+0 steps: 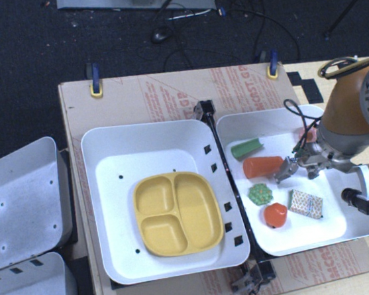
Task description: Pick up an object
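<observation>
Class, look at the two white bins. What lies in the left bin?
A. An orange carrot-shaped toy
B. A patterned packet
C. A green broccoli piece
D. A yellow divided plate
D: the yellow plate with three compartments lies in the left bin; the broccoli, packet and orange toy are in the right bin.

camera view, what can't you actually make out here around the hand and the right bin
- Hand: small and blurred in the camera view; finger state unreadable.
- Pink object: mostly hidden behind the arm's wrist and cables.
- Patterned box: print too small to read.
- Arm: cut off by the right edge.
- Right bin: far right corner covered by the arm.
</observation>
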